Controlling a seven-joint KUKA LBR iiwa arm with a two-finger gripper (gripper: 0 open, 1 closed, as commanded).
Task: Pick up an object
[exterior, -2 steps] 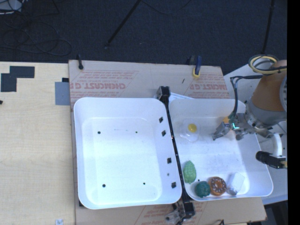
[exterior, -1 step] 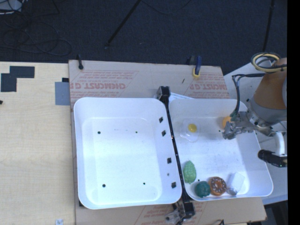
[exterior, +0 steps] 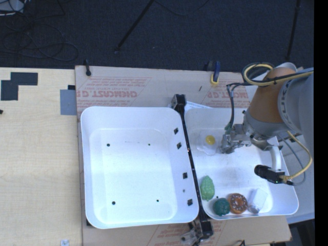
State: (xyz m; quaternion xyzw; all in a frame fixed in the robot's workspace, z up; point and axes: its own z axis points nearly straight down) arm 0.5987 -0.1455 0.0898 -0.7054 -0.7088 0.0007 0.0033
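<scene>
Far off to the tool's left lies the left bin [exterior: 134, 168], a shallow white tray on the table [exterior: 36, 152], with a black divider rail between it and the right bin [exterior: 287, 205], over which the tool works. Just to the tool's left, close but apparently not touching, sits a small clear cup with a yellow piece inside [exterior: 209, 142]; it looks the likeliest target, and it should be very light, thin-walled and slick, easy to crush or to skid across the smooth floor, so a gentle pinch across its rim or around its middle seems the best hold. Below and left of the tool lies a green bumpy toy [exterior: 207, 187], probably soft and grippy, best squeezed across its narrow width. Below the tool, near the bin's front wall, a dark teal ball [exterior: 221, 206] touches a brown doughnut-like ring [exterior: 237, 203]; the ball may roll away, the ring offers an edge to clamp. The tool [exterior: 228, 144] itself hangs low over the bin floor; whether it is spread or closed cannot be told, and nothing is seen in it.
</scene>
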